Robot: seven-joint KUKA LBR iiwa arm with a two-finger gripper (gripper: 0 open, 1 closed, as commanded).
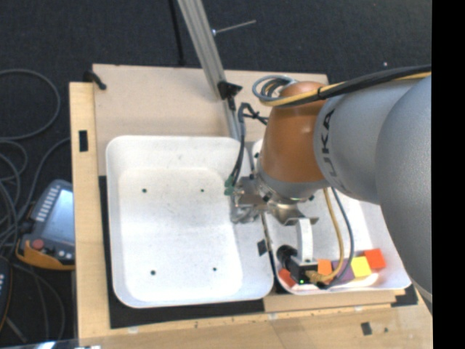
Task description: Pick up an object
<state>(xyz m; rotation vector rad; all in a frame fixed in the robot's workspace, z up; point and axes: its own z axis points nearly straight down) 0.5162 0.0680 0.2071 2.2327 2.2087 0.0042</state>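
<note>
Left bin [182,224]: white floor open from wall to wall, marked by four small dark dots. This is the widest open room on the surface [145,100].

Right bin [363,281]: largely covered by the arm [363,151], which reaches in from the right. Its near corner holds a tight row of small objects: an orange block [373,259], a purple block [360,269] just beside it, then a yellow piece [343,266] and a small orange piece [325,267]. All lie close to the near rim, with little room between them and the wall.

End effector [251,206]: positioned over the shared edge where the two bins meet, at about mid-length of the bins, apart from the row of objects. How far open it is cannot be told, and nothing can be seen in its grasp.

Edges: the two bins sit wall to wall. Bare surface runs along the far side and in a narrow strip down the left.
</note>
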